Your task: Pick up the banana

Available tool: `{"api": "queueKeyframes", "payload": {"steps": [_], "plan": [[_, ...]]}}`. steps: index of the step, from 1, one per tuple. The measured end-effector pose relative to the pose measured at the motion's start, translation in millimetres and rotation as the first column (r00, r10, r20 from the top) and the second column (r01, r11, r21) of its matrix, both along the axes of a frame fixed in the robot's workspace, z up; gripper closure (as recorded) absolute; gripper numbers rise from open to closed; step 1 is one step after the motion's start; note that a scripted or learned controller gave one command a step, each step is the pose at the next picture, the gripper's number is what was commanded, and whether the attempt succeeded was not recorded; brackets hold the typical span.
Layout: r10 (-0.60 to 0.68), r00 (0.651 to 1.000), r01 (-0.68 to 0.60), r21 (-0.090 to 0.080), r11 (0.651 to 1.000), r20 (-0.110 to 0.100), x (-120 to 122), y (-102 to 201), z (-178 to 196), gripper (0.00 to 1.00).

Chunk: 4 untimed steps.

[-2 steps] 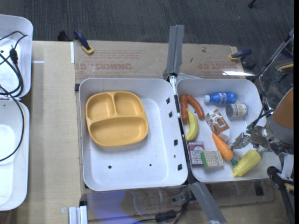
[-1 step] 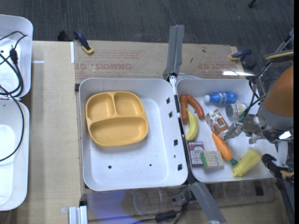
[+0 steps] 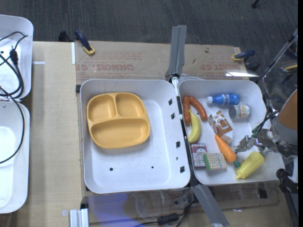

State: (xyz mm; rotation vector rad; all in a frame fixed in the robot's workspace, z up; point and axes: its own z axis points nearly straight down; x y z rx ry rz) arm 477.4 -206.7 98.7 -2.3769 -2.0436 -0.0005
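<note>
Two bins; the right bin [image 3: 255, 86] holds the banana [image 3: 193, 126], lying against its left wall, just below the sausage [image 3: 196, 106]. Gripper [image 3: 246, 143] sits across the bin by the yellow bottle [image 3: 250, 165], beyond the carrot [image 3: 225, 148]; its grip state can't be judged. Approach step, likely: must cross leftward over the carrot, then descend on the banana.

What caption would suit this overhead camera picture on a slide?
Robot claw poised over the right bin, near the carrot and mustard bottle; the banana lies untouched by the sausage.
</note>
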Motion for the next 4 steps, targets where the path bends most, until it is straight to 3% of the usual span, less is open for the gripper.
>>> {"api": "queueKeyframes", "payload": {"steps": [1,2,3,4], "plan": [[-0.003,1.0,0.003,-0.003,1.0,0.002,1,-1,9,1.0],[-0.002,1.0,0.002,-0.001,1.0,0.001,1,0,9,0.0],[0.011,1.0,-0.011,0.008,1.0,0.0,2,-3,-8,0.0],[0.096,0.995,-0.096,0.008,0.995,-0.002,1,-4,-8,0.0]]}}
